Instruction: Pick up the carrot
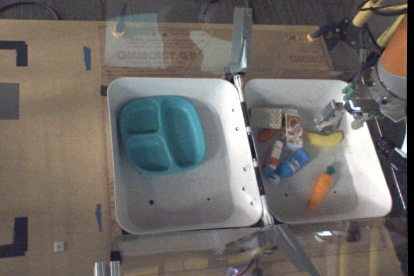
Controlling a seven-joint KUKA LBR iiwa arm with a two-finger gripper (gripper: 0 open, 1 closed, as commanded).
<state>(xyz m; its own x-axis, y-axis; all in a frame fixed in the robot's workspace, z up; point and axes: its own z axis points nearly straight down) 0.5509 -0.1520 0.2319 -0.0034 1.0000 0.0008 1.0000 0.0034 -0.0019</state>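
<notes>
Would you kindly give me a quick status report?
Claw above banana, holding nothing. Carrot lying free in right bin. Nothing on top of it.

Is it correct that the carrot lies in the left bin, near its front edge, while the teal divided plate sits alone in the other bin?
Not quite. The camera view shows the carrot in the right bin, near its front edge, with the banana and other small items behind it. The teal divided plate sits alone in the left bin.

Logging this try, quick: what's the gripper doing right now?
Gripper: above the banana, open or shut cannot be told; carrot lies apart in the right bin.
</notes>
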